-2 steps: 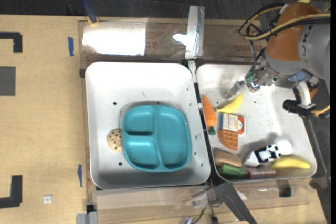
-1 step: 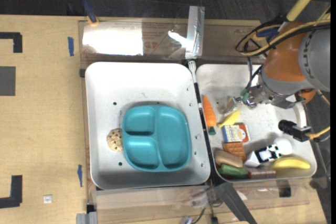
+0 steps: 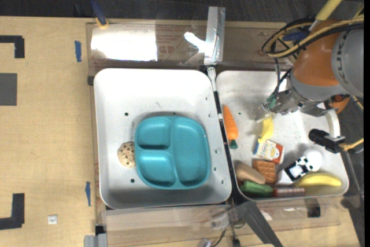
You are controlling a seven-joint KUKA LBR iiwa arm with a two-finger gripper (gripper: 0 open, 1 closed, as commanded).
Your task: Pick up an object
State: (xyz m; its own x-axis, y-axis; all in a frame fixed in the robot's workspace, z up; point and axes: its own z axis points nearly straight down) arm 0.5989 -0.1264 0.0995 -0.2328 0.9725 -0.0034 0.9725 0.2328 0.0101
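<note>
We log: gripper (image 3: 276, 104) over right bin (image 3: 245, 85), above yellow piece (image 3: 265, 128); grip state we cannot tell. Left bin (image 3: 110, 124): teal tray (image 3: 172, 151), cookie (image 3: 126, 154).

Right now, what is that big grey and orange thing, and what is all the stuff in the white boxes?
That is a robot arm. A camera above the bench looks down at a slant, and the arm reaches in from the picture's right. Its gripper, a hand with two fingers, hangs over the right bin; I cannot tell whether it is open. That bin holds toy food: a carrot, a yellow piece just under the gripper, a small carton, a waffle, a banana and more. The left bin holds a teal divided plate with a cookie beside it.
</note>
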